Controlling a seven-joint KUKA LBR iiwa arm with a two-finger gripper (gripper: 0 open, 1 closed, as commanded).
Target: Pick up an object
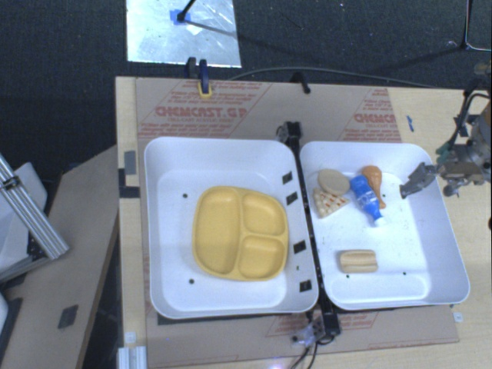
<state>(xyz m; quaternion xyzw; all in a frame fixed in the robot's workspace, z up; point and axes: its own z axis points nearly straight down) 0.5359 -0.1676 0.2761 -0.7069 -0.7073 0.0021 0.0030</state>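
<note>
While a blue bottle (367,198) lies in the right bin (430,283), the hand (419,180) hovers at its edge; its grip cannot be told.

Two shallow white bins side by side on a tan bench (261,102), left bin (173,175), right bin (430,275), shiny metal plate (183,21) on dark floor beyond, yellow-handled clamp (204,79) at the bench's far edge, aluminium rail (31,214) at left
</note>
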